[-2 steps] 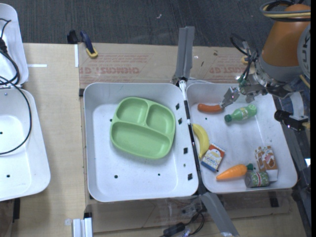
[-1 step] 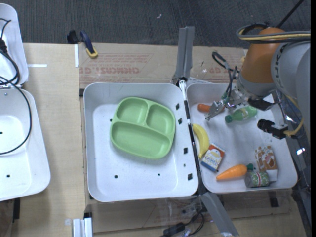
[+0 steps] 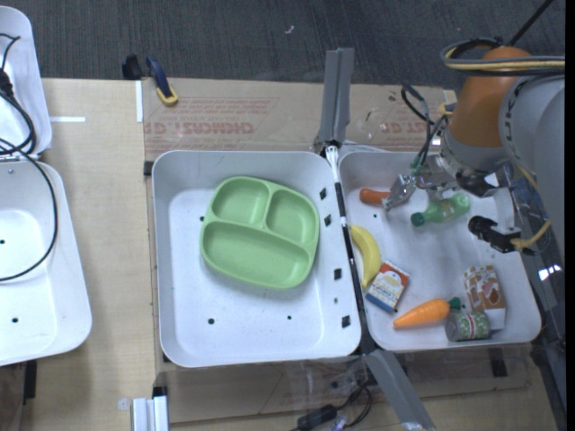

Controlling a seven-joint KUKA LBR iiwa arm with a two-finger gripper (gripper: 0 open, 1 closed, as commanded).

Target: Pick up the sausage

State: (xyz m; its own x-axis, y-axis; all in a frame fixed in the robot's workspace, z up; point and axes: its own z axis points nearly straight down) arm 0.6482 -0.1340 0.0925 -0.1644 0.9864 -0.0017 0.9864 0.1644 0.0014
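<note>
While the bench's pale wood [image 3: 108,133] is carrying the two white bins, dark carpet [image 3: 225,16] is running along the far side. In the right bin [image 3: 530,326], a carrot [image 3: 420,312] and a small carton [image 3: 387,287] are lying nearest, with a banana [image 3: 364,251] against the left wall. The green divided plate [image 3: 260,232] is sitting in the left bin [image 3: 180,330]. Farther back, the sausage [image 3: 375,196] is lying left to right, its right end disappearing under the gripper [image 3: 400,191], whose fingers are spreading apart beside a green bottle [image 3: 440,210].

Matt green plastic plate [image 3: 260,232]; glossy white bins [image 3: 171,268]; shiny metal tool [image 3: 404,189].
</note>
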